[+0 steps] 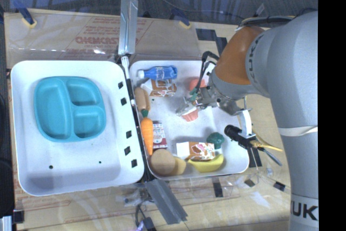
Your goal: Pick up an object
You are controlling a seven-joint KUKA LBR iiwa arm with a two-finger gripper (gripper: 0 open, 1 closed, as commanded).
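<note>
Claw (190, 101) low in right bin (238, 166), tips at a small pink-orange object (190, 113); grip state indiscernible; carrot (147, 137) lies near the divider.

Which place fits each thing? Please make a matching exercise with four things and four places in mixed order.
Things:
1. tray
2. bottle
3. carrot
4. banana

Places:
A. near edge of the right bin
B. far edge of the right bin
C. left bin
D. by the wall between the bins

Pairs: 1-C, 2-B, 3-D, 4-A
</note>
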